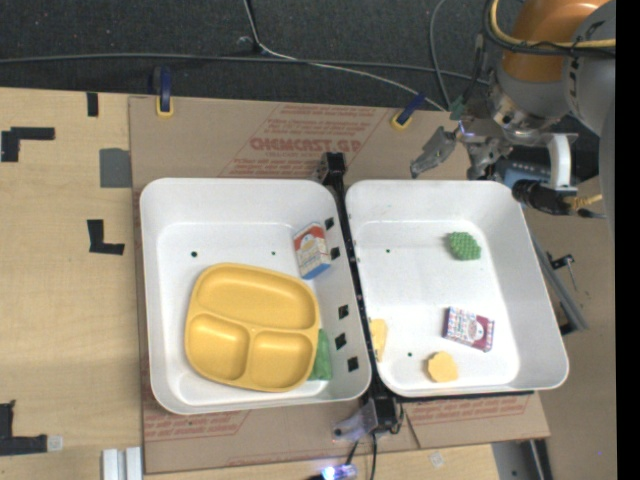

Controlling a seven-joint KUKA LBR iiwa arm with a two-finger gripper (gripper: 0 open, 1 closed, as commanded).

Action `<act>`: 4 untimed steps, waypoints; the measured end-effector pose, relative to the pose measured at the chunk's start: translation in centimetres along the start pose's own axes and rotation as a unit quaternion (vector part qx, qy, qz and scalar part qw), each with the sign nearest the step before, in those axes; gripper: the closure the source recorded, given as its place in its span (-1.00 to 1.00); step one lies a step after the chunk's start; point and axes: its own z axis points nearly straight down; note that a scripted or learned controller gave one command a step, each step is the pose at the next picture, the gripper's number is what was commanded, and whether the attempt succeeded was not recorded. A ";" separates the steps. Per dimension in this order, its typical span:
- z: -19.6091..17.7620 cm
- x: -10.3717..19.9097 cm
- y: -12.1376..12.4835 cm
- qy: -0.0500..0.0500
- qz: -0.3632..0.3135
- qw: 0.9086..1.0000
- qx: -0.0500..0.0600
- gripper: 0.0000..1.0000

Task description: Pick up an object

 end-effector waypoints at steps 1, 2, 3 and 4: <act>5.2 -0.5 -0.9 0.000 0.000 1.000 0.001 -1.00; 9.9 -1.0 -0.3 0.000 0.000 1.000 0.001 -1.00; 16.3 -0.9 -0.6 0.000 0.000 1.000 0.002 -1.00; 15.0 -0.8 -0.5 0.000 -0.001 1.000 0.000 1.00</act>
